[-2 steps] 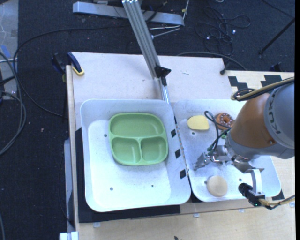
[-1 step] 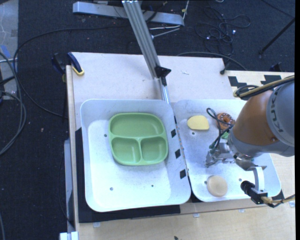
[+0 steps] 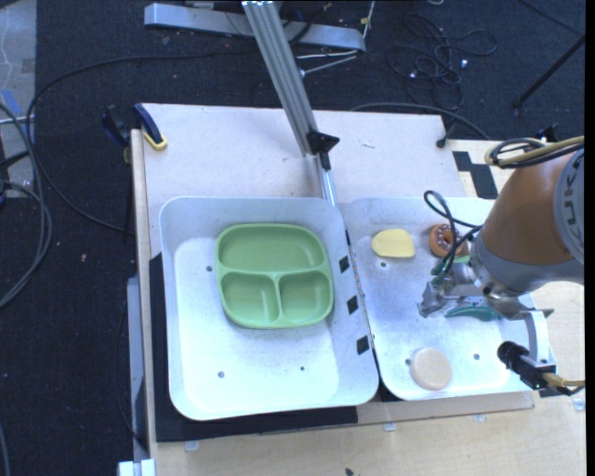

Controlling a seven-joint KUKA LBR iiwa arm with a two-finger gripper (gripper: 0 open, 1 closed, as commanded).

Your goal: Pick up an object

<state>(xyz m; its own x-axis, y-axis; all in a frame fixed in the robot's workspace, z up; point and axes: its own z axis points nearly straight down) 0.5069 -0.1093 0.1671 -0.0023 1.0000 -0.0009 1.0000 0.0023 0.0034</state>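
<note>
A pale wooden tabletop (image 3: pixel 232 139) stands on a dark carpeted floor (image 3: pixel 65 279). Black cables (image 3: pixel 56 200) loop across the floor at the left and along the top. A slanted aluminium pole (image 3: pixel 288 79) rises from the tabletop's middle toward a grey metal base (image 3: pixel 251 23) at the top. A blue and yellow clamp (image 3: pixel 149 127) grips the tabletop's far left corner. Light is even.
</note>
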